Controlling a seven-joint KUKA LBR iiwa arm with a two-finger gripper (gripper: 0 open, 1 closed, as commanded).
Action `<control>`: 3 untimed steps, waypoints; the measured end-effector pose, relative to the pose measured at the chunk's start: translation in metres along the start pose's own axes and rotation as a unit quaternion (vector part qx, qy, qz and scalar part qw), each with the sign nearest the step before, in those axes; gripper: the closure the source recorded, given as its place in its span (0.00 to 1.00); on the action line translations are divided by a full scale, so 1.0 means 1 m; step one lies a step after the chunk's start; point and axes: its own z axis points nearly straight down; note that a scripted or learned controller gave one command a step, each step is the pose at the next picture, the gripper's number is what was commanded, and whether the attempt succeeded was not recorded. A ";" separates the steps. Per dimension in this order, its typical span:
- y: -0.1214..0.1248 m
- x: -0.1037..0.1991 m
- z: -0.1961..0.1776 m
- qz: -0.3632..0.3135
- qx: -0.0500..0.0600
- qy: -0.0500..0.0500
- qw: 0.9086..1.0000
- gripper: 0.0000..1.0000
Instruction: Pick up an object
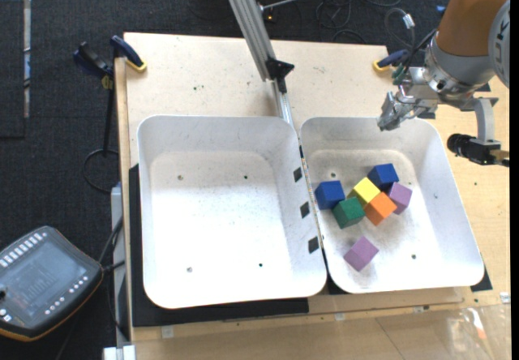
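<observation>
A pale bench point(203, 75) on dark carpet carries two white bins side by side. The right bin point(454, 212) keeps every block corralled: blue point(328, 194), green point(349, 212), yellow point(366, 189), orange point(379, 207), a second blue point(383, 175), two purple point(401, 197) point(361, 253). The gripper point(392, 118) hangs w/ nothing in it over that bin's far rim; finger state can't be told. The cluster lies nearer the camera, apart from it, approx. mid-bin. The left bin point(154, 188) sits alongside.
</observation>
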 end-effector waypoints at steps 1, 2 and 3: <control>0.001 0.045 0.002 0.000 0.001 0.000 1.000 1.00; -0.003 0.101 -0.006 0.000 0.001 0.000 1.000 1.00; -0.003 0.160 -0.007 -0.001 0.001 0.000 1.000 1.00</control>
